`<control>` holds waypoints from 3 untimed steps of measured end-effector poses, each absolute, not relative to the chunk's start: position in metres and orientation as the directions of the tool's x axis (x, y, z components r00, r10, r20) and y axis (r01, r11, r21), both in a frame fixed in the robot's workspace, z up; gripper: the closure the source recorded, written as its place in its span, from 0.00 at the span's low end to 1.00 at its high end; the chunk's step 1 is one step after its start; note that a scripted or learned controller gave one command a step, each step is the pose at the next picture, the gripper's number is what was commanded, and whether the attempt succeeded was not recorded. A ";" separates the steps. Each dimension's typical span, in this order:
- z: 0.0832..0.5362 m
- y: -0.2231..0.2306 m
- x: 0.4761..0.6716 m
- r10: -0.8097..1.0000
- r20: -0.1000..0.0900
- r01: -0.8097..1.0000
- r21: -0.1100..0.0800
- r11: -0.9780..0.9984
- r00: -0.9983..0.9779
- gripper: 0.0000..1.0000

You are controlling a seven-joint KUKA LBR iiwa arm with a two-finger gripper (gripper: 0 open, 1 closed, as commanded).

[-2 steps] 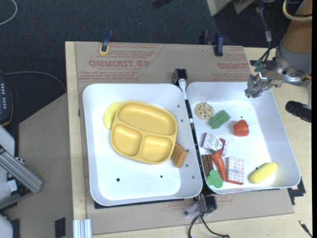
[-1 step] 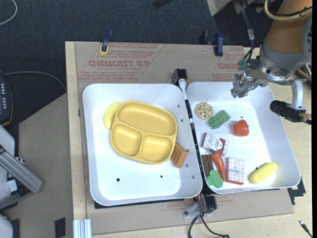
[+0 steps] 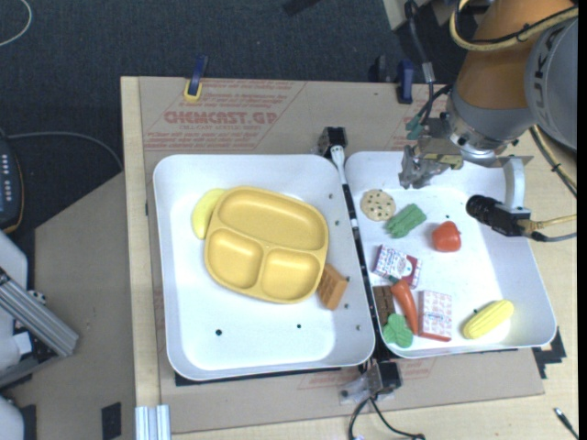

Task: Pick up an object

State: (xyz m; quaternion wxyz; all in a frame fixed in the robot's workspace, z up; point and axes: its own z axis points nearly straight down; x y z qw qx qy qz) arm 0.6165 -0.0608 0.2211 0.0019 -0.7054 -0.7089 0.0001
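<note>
- Camera view has the arm (image 3: 514,53) reaching in from the right, and the gripper (image 3: 418,169) hanging over the far-left corner of the right bin (image 3: 527,273).
- Nearest candidate is the round cookie (image 3: 377,204), just beside the gripper, towards the near side and a touch left. The green pickle-like piece (image 3: 404,219) lies just beyond it, its long axis running diagonally from far right to near left.
- Further out sit the red tomato (image 3: 447,236) to the right, then the small printed packet (image 3: 394,264), the carrot (image 3: 404,303) lying lengthwise towards the camera, a second packet (image 3: 436,313), and the yellow corn cob (image 3: 487,319) well apart near the front-right corner.
- Over in the left bin (image 3: 183,273), the yellow divided tray (image 3: 264,244) takes the middle, with a yellow slice (image 3: 204,213) tucked at its far-left edge and a brown waffle-like piece (image 3: 332,288) touching its near-right corner.
- Judgement call: a short drop towards the near side would put the gripper on the cookie, which lies flat and offers little edge to pinch.
- Gripper state cannot be told from this view; the tip is small, dark and tangled with cabling, and nothing can be made out in its grasp.
- A black fitting (image 3: 495,214) juts in from the right over the bin's edge, hiding part of the rim there.
</note>
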 end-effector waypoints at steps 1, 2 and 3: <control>0.235 -0.007 0.604 1.000 0.002 1.000 -0.002 0.006 -0.006 1.00; 0.216 0.002 0.592 1.000 0.001 1.000 -0.005 0.001 -0.001 1.00; 0.232 -0.007 0.592 1.000 0.000 1.000 0.003 0.000 0.000 1.00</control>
